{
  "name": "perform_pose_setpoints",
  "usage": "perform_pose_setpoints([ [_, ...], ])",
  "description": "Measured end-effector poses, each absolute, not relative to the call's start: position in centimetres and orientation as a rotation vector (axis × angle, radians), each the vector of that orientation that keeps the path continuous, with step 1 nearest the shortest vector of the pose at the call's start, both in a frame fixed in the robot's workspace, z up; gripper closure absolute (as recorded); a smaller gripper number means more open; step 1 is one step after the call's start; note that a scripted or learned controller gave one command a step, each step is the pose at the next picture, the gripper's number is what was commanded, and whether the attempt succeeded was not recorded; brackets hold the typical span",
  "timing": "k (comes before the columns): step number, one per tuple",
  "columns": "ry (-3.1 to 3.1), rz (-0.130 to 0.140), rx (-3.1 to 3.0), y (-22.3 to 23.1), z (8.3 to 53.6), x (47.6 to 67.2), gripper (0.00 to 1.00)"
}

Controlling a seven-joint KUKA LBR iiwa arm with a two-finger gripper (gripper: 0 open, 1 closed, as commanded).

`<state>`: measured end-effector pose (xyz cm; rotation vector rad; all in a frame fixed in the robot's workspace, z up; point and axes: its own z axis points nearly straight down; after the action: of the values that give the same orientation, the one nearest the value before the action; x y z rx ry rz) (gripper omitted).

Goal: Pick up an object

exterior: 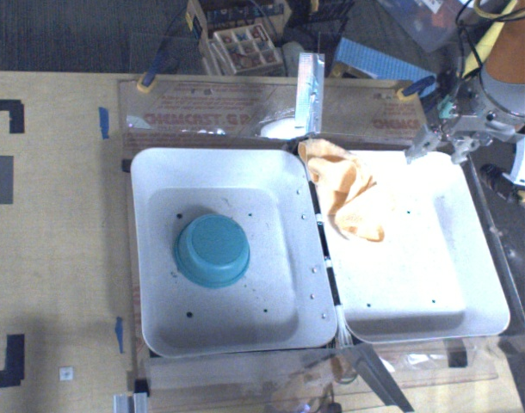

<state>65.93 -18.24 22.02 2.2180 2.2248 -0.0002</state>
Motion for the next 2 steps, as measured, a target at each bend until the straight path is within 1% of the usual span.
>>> perform_pose_setpoints([
  [1, 2.396, 0.0, 2.032, -9.4, 11.3, 66.7, 0.0],
  [2, 2.819, -0.003, 1.407, -11.5, 9.0, 66.6, 0.0],
])
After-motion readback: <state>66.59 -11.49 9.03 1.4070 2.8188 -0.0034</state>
